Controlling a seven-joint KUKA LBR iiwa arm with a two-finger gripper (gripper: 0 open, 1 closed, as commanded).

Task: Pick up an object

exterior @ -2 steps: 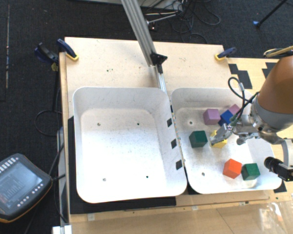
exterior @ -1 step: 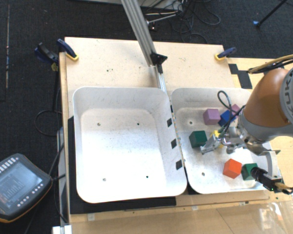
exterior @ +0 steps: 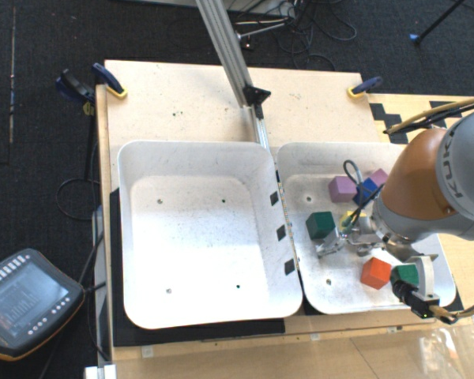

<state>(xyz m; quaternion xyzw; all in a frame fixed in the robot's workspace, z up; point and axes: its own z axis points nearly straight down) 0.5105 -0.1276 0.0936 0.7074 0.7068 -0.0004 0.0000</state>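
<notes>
Nearest the lens, bottom left on the floor, I log a grey teach pendant (exterior: 22, 300).

Camera view, bench (exterior: 189, 93): two white bins side by side. Left bin (exterior: 197, 227) is bare white.

Right bin (exterior: 320, 290) contents: dark green block (exterior: 320, 225), purple block (exterior: 343, 187), blue block (exterior: 370, 189), orange block (exterior: 375, 273), green block (exterior: 407, 275) just beside the orange one.

Arm (exterior: 430, 188) reaches in from the right. Gripper (exterior: 337, 243) sits low in the right bin, just beside the dark green block; I cannot tell how wide it stands, nor see anything in it.
</notes>
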